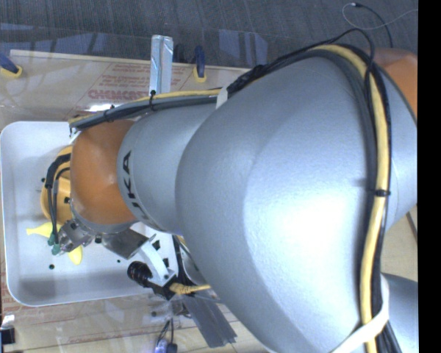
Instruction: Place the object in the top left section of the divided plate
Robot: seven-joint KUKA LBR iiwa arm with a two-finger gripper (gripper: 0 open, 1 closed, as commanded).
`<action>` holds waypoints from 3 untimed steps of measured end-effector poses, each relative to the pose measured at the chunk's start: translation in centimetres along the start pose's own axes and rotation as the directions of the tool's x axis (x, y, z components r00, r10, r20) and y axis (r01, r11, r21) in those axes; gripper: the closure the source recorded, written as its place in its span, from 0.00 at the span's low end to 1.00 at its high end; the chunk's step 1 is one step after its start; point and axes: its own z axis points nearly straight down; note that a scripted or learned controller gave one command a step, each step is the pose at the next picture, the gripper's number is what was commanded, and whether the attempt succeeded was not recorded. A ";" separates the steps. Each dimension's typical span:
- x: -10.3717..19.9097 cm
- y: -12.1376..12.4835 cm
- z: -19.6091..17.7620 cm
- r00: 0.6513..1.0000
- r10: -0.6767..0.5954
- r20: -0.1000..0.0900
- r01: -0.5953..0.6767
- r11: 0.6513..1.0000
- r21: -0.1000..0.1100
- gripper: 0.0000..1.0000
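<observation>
grey arm (279,197) w/ orange band (95,175) covers most of left bin (22,145). gripper (62,241) low over bin floor. yellow obj (40,232), thin pointed bits, poking out just beside gripper. cannot tell whether it's held.

Soft even light, slight overall blur

Likely a robotics lab: grey arm (279,197) with exposed cabling over a white bin (22,197), left of frame.
</observation>
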 end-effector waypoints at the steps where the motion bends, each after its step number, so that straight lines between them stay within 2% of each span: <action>1: -11.2 0.0 -9.1 0.999 0.037 0.002 -0.037 0.999 -0.005 1.00; 2: -0.8 -0.5 -11.4 0.995 -0.101 0.001 0.101 0.995 -0.004 1.00; 3: -4.5 -2.9 -29.8 0.991 -0.137 0.003 0.137 0.991 -0.008 1.00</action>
